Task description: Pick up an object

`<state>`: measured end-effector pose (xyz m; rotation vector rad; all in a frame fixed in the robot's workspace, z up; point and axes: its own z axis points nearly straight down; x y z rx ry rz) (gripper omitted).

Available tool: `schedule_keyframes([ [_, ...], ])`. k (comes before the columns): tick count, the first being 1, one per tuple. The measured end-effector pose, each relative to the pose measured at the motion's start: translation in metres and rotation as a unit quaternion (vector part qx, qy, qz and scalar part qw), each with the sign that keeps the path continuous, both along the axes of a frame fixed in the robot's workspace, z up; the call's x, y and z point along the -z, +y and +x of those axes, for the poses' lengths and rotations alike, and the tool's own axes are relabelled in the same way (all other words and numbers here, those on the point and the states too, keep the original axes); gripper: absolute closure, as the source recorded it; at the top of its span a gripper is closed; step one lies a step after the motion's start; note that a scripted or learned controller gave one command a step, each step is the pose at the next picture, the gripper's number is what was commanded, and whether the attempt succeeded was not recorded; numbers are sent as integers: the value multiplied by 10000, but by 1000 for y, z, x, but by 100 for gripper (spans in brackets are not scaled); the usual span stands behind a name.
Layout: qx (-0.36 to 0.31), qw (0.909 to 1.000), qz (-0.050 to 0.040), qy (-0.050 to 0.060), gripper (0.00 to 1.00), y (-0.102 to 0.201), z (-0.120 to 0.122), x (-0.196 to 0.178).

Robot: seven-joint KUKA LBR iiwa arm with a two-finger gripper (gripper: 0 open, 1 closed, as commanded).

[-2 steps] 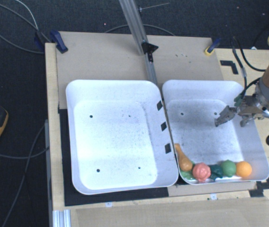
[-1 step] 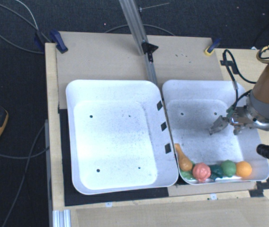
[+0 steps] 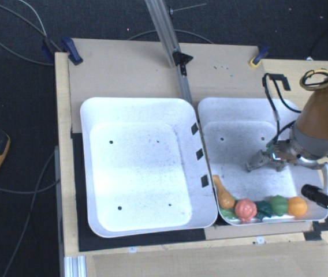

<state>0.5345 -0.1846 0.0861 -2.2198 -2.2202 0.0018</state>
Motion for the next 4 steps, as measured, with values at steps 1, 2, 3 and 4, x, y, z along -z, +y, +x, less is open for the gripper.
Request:
schedule_keyframes([
  [1,1,10000,-7,-24,100,-1,1,-13],
  [2,2,10000,-10,-36,100,-7,5,-74],
  [3,-1,10000,-9,-34,100,-10,11,-118],
  [4,-1,10000,-6,-23,100,-10,12,-143],
])
